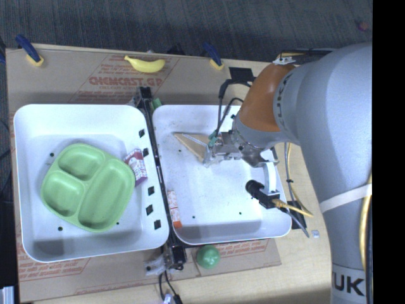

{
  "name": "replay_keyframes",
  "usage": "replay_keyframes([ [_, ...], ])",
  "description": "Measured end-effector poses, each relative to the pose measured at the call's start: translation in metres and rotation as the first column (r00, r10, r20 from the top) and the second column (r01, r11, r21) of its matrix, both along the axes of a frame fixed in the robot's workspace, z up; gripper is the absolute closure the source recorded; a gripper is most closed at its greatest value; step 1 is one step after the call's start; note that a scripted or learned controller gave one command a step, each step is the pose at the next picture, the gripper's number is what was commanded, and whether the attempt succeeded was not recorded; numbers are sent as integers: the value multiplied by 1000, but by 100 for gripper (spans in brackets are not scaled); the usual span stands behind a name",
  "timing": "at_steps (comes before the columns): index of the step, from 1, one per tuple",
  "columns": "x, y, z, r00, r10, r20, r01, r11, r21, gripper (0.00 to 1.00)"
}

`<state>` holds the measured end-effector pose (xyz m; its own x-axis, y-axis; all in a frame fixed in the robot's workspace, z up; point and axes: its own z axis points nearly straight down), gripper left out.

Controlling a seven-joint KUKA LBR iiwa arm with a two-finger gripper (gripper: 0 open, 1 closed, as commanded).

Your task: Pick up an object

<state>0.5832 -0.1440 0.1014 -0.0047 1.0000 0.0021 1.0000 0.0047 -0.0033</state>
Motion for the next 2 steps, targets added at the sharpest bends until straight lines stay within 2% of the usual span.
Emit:
replay_keyframes([
  [1,0,0,0,1000,0,0,0,1000,0,0],
  [2,-85,-25,-10,1000,2,-1,-2,1000,-2,0],
])
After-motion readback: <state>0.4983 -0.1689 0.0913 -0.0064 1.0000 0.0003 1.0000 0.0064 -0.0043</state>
